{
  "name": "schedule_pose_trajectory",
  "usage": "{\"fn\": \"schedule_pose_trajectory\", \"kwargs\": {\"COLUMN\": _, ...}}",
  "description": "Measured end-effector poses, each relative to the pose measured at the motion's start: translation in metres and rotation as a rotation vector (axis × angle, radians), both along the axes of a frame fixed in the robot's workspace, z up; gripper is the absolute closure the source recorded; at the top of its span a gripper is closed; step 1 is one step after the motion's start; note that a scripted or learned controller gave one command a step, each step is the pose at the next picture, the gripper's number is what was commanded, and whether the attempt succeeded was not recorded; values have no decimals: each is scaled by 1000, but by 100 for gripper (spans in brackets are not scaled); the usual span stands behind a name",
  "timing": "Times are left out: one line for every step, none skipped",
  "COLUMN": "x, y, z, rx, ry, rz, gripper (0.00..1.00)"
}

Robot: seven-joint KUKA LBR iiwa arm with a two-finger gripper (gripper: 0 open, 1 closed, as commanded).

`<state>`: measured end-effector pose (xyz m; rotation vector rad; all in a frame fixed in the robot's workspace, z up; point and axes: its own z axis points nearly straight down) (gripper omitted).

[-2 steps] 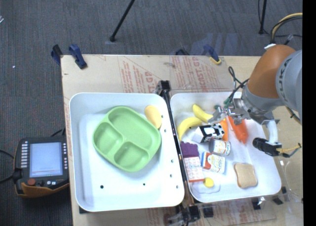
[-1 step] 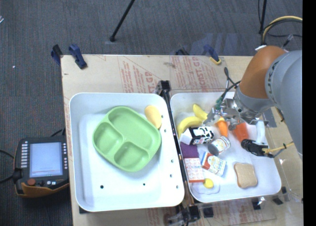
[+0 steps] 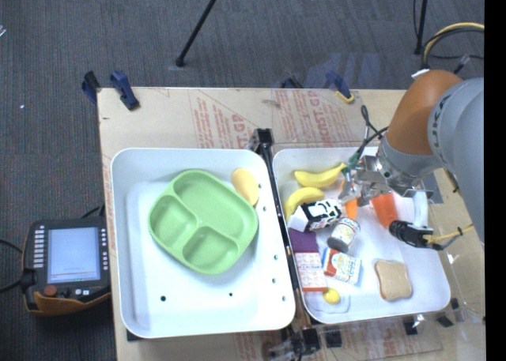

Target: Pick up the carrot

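The claw (image 3: 360, 186) hangs low in the right bin (image 3: 439, 276), near its upper middle, among crowded items; its metal parts blur together here, so I cannot tell how wide it stands or whether anything is caught in it. Just beside it, to the right, lies the carrot (image 3: 383, 207), an orange piece partly hidden under the wrist, with a smaller orange bit showing at the claw's lower edge, perhaps the same carrot. It looks close enough to touch, but contact cannot be confirmed. The step in hand seems to be settling onto the carrot, and doing it well likely means centring over the orange body rather than its end, and keeping clear of the neighbours. Those are the two bananas (image 3: 316, 186) to the left, a small black-and-white toy car (image 3: 320, 213) just below them, and a can (image 3: 344, 235) lying close under the claw. Further out sit a slice of toast (image 3: 393, 279), a small carton (image 3: 342, 265), and in the left bin (image 3: 134, 304) a green divided plate (image 3: 204, 221), all on the desk (image 3: 198, 114).
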<state>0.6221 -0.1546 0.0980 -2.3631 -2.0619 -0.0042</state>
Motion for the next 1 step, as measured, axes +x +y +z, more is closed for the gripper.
{"fn": "schedule_pose_trajectory", "kwargs": {"x": -59, "y": 19, "z": 138, "rx": -7, "ry": -9, "rz": -75, "gripper": 100}}
